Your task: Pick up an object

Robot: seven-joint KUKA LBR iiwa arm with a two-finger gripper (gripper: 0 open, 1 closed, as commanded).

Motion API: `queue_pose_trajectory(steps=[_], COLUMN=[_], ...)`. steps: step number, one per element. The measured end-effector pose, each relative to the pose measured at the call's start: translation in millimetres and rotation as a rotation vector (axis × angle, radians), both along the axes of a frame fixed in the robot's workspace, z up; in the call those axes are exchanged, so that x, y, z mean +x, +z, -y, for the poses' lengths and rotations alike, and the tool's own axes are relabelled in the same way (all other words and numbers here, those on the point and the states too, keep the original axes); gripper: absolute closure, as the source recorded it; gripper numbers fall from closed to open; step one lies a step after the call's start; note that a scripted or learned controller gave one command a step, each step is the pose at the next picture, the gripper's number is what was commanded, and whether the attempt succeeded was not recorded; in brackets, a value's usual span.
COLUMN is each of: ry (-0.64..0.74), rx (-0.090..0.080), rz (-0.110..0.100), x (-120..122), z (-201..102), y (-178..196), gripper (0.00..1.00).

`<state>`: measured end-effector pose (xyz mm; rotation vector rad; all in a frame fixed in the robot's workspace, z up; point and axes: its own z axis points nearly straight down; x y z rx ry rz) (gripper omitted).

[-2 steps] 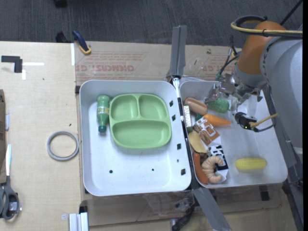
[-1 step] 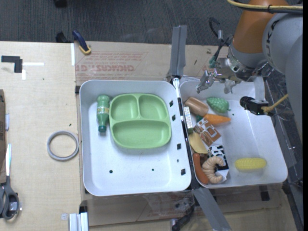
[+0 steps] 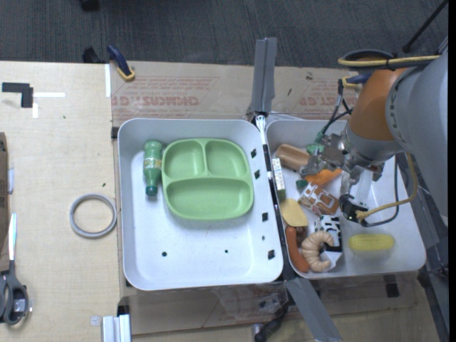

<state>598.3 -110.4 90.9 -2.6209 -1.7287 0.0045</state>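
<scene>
Camera view: the left bin (image 3: 135, 262) keeps a green bottle (image 3: 152, 167) beside a green tray (image 3: 208, 178). In the right bin (image 3: 410, 256) the gripper (image 3: 329, 164) hangs over crowded toys; its opening I cannot tell. A grasp there may slip, since a shrimp (image 3: 318, 251) and a yellow piece (image 3: 372, 243) lie well apart.

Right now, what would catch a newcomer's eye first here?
Probably the green divided plate in the left bin, with a small green bottle beside it. Then the grey arm's orange band, reaching over the right bin, cluttered with toy food such as a yellow piece.
</scene>
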Motion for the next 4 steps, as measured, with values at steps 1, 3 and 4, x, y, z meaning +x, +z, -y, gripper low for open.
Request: queue_pose_trajectory(steps=[1, 3, 4], ry=[-0.053, -0.053, -0.009], rx=[0.014, 0.015, -0.001], rz=[-0.078, -0.066, 0.001], x=[44, 47, 61], z=[4, 2, 23], y=[1, 10, 93], gripper=[0.0, 0.0, 0.0])
